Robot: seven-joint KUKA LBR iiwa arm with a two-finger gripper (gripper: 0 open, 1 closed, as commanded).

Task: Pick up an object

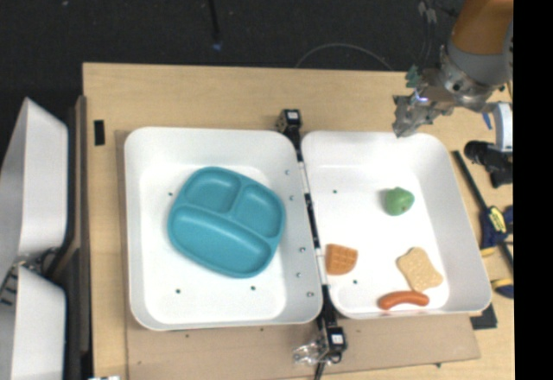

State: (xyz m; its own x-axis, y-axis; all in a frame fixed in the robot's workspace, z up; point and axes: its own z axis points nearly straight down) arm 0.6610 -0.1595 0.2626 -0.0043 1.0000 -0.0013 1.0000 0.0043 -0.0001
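Poised at the right bin's (449,197) one o'clock rim, the tool (408,123), grip width indiscernible, risks clipping that wall or nudging the round green piece (397,200) aside.

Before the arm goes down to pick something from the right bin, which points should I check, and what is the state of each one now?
1. Things to pick lie in the right bin: ok. A green apple, a waffle, a slice of bread and a sausage.
2. Things lie apart enough for a grasp: partly ok. The apple and the waffle lie alone; the sausage is close under the bread and near the front wall.
3. Gripper above a thing: not ok. It hangs over the bin's far rim.
4. Gripper ready to grasp: cannot tell.
5. Blue plate out of the way: ok, it lies in the left bin.
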